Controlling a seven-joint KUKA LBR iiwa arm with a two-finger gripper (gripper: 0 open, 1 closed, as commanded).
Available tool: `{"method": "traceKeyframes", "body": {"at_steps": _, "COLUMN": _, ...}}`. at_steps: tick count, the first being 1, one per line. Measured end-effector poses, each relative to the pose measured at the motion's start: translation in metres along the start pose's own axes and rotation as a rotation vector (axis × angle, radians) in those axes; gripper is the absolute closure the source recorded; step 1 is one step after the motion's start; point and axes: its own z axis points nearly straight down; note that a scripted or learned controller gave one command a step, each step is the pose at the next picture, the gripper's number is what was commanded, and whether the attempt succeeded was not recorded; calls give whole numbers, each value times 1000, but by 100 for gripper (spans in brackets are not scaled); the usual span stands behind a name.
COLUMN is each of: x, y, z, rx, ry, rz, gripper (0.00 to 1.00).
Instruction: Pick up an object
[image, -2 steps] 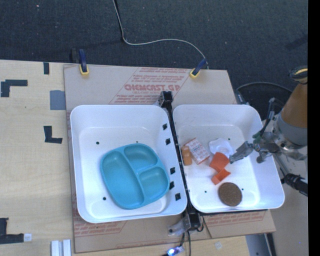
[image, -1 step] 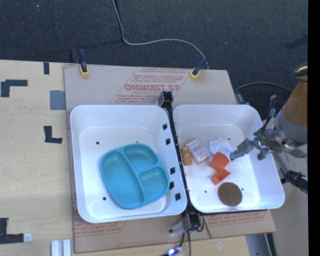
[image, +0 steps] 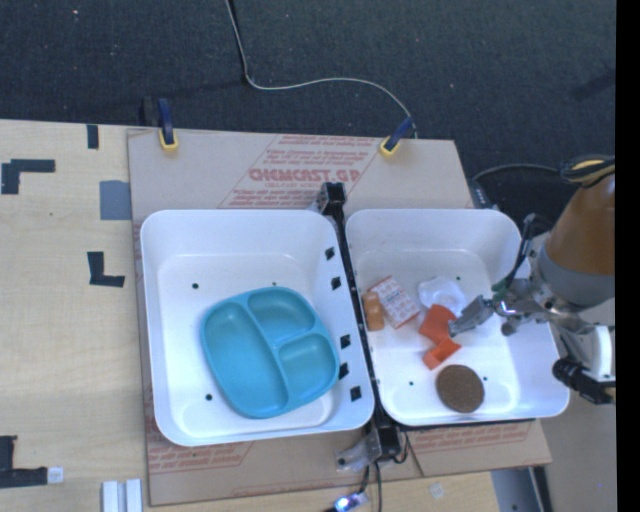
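- Grey arm (image: 585, 250) with the orange band coming in from the right, over the right bin (image: 500, 235).
- Gripper (image: 470, 318) down low inside that bin, fingers (image: 466, 320) pointing left toward the pile of stuff.
- Can't tell whether the fingers are spread or closed, too small and blurry at the tips. Nothing clearly pinched between them.
- Orange block (image: 437, 335) right at the fingertips, just left and a bit below, looks like touching or nearly so.
- Crumpled white piece (image: 441, 293) just above-left of the fingers.
- Small snack packet (image: 396, 300) farther left of the fingers, with a little brownish tube-like thing (image: 374, 312) beside it near the bin divider.
- Brown round disc (image: 461, 388) below the fingers, lying flat near the front wall, apart from the orange block.
- Blue divided plate (image: 268, 350) well off to the left of the fingers, sitting in the left bin (image: 170, 250).
- Both bins on a cardboard sheet (image: 290, 170) clamped onto the wooden worktop (image: 60, 320).
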Motion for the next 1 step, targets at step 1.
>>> {"method": "traceKeyframes", "body": {"at_steps": 1, "x": -2, "y": 9, "z": 47, "rx": -4, "ry": 0, "rz": 0, "gripper": 0}}
